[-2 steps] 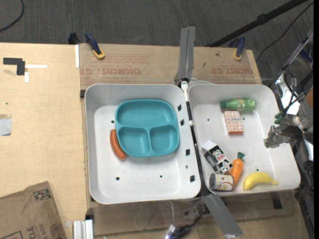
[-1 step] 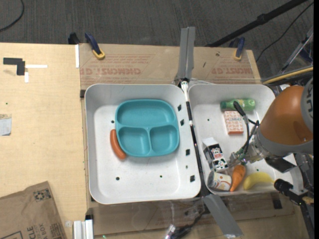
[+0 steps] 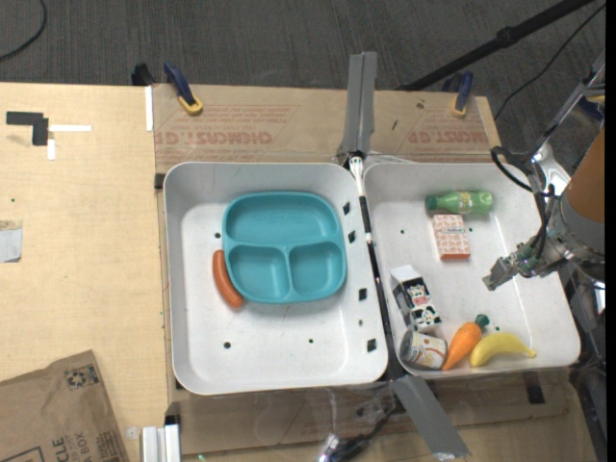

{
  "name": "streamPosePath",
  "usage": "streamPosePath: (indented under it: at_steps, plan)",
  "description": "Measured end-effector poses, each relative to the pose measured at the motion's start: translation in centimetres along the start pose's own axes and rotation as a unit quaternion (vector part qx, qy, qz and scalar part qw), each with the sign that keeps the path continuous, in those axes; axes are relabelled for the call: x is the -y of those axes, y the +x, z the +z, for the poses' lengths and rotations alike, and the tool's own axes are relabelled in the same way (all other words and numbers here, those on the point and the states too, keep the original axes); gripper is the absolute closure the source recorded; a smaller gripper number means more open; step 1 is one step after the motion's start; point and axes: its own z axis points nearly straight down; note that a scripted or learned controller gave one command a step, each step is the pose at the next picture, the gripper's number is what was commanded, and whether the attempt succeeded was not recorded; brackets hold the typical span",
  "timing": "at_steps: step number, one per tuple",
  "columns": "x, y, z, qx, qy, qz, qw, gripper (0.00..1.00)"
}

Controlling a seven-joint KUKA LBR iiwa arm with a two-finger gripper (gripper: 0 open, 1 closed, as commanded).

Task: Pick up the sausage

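The sausage (image 3: 227,279), a short orange-red link, lies in the left bin (image 3: 192,354) tight against the left rim of a teal divided plate (image 3: 285,246). My gripper (image 3: 503,272) hangs over the right side of the right bin (image 3: 549,306), far to the right of the sausage. It is near the bin's right wall, between a red-and-white box (image 3: 451,237) and a banana (image 3: 500,348). Nothing shows between its fingers.
The right bin also holds a green bottle (image 3: 460,201), a small black-and-white carton (image 3: 415,296), a tipped can (image 3: 422,350) and a toy carrot (image 3: 464,342). A metal divider (image 3: 363,210) runs between the bins. Clamps and cardboard sit behind them.
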Motion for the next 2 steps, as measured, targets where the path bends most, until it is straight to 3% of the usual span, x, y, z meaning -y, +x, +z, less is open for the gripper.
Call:
streamPosePath:
  at_steps: [1, 2]
  plan:
    - [0.2, -0.2, 2.4, -0.001, 0.001, -0.021, 0.9998, 1.0]
    - [-1.1, 1.2, 12.8, -0.001, 0.0, -0.169, 0.9856, 1.0]
